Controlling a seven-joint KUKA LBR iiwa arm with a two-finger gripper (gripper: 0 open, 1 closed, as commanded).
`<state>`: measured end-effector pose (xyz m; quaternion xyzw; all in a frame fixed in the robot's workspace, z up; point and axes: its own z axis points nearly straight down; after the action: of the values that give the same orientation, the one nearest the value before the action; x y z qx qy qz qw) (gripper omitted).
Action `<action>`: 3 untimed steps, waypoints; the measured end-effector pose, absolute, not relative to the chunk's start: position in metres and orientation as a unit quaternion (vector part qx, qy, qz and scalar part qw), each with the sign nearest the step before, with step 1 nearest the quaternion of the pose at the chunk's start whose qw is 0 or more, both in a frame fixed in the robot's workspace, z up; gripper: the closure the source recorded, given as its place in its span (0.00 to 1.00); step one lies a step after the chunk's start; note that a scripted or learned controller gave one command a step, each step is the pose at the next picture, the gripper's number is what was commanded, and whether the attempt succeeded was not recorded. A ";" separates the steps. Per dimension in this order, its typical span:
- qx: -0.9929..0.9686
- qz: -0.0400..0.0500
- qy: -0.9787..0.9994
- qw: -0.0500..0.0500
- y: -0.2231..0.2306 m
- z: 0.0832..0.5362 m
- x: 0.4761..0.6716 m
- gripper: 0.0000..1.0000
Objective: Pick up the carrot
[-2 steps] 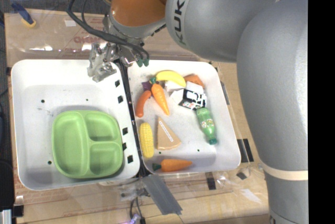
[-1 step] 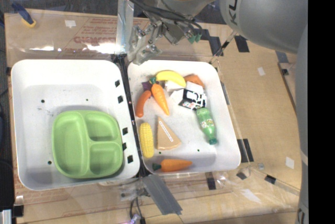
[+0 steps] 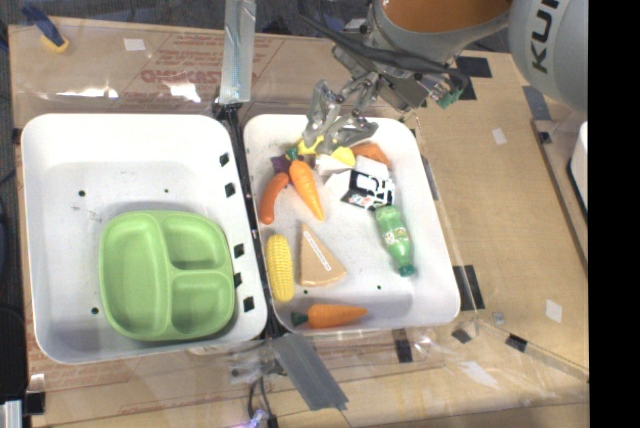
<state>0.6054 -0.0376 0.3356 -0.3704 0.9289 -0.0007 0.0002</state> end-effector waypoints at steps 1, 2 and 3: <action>-0.382 0.001 0.924 -0.001 -0.027 0.295 0.536 1.00; -0.319 0.001 0.948 -0.001 0.003 0.271 0.633 1.00; -0.379 -0.001 0.925 0.002 -0.066 0.344 0.633 1.00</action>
<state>0.6329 -0.0664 0.3437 -0.3790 0.9254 -0.0011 0.0016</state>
